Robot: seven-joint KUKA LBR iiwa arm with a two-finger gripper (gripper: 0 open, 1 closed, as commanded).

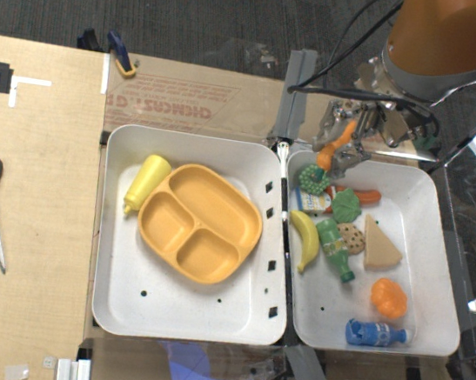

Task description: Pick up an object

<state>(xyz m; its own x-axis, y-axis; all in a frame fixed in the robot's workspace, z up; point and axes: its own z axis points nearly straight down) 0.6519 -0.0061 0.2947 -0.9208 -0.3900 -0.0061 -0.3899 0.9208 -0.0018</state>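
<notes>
- The gripper hangs at the right bin's twelve o'clock rim, its fingers closed on a small orange carrot.
- A banana lies at nine o'clock.

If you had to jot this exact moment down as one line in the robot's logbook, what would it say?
claw: above right bin's far edge | holding: small orange piece between its fingers | left bin: yellow tray, yellow bottle

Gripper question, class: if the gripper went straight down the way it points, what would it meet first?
Probably the green checkered toy at the right bin's back left corner; the gripper hangs right above it, though one slanted view leaves depth uncertain.
</notes>
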